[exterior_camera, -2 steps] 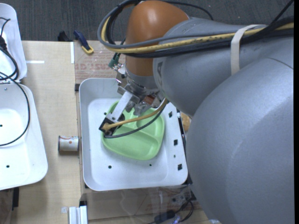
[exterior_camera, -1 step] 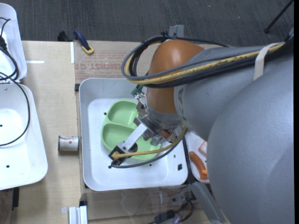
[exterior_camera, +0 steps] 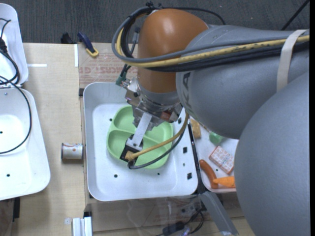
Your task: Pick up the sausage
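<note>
Hand (exterior_camera: pixel 153 111) stands over the green divided plate (exterior_camera: pixel 117 137) in the white bin (exterior_camera: pixel 98 181). The wrist above hides it, so whether it is apart or together cannot be told, and nothing is seen held.

The sausage (exterior_camera: pixel 206 168), judged to be the reddish piece, lies in the neighbouring bin (exterior_camera: pixel 210 186) toward the view's right, beside a carrot (exterior_camera: pixel 225 182) and partly under the arm. The hand is therefore poorly placed for the pick.

No legible text on the bench
Reddish lettering on the cardboard (exterior_camera: pixel 101 69) runs upside down and is too faint to read; the print on a small card (exterior_camera: pixel 221 157) is blurred.
</note>
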Robot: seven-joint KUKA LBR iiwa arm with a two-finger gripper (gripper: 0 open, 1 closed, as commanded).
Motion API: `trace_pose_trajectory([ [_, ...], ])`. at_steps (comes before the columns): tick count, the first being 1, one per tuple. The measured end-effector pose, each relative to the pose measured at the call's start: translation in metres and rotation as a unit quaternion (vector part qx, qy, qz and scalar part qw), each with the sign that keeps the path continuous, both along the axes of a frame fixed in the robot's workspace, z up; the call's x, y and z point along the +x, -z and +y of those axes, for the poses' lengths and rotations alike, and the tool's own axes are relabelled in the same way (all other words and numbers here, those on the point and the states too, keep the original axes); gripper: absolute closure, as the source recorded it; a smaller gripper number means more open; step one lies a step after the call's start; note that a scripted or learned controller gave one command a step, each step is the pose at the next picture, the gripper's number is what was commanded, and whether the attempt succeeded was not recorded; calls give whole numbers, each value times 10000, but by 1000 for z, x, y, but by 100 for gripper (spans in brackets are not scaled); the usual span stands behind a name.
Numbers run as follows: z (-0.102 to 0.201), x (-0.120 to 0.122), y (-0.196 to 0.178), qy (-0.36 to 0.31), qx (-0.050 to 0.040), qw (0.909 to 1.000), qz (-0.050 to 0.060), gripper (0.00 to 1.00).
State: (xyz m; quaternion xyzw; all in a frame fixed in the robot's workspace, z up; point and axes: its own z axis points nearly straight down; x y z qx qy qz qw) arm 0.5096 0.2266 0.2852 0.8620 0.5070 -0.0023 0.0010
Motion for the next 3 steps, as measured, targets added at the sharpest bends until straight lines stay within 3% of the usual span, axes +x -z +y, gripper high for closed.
trace_pose_trajectory([
  [1, -14, -32, -13, 4136, -3, 9105, -25, 100],
  [2, -14, -32, 27, 3019, -13, 9534, -8, 100],
  [3, -4, -28, -26, 4198, -6, 9076, -30, 100],
])
